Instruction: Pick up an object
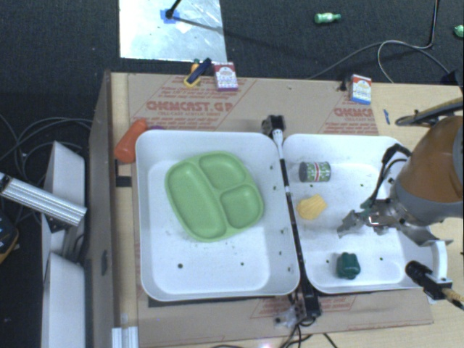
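Yellow object (312,207) near jaws (352,223)

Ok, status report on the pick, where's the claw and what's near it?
Claw over right bin, holding nothing. Yellow piece, green block, small can all loose around it. Green tray in left bin. Path clear.

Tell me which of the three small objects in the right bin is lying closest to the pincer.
The dark green pepper-shaped toy, just below the pincer. The yellow lumpy toy sits farther left, and the small green-labelled can lies farthest up.
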Tool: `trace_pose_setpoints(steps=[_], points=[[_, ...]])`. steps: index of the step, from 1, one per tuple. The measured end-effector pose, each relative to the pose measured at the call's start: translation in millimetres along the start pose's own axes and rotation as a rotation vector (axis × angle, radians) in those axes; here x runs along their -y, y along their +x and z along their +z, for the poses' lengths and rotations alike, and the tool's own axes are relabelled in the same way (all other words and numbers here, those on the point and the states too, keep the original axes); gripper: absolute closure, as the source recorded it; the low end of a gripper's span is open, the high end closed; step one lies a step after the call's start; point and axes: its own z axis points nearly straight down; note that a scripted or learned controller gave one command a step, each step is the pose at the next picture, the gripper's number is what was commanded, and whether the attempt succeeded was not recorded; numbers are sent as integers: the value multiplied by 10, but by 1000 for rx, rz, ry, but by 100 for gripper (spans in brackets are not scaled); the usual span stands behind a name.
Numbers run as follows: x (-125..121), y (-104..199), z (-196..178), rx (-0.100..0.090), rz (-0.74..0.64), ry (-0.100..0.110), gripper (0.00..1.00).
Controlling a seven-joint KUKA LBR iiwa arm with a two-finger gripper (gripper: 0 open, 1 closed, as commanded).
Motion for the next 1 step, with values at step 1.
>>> trace_pose_setpoints(steps=[1], points=[[10,373,486,-2,-2,3,0]])
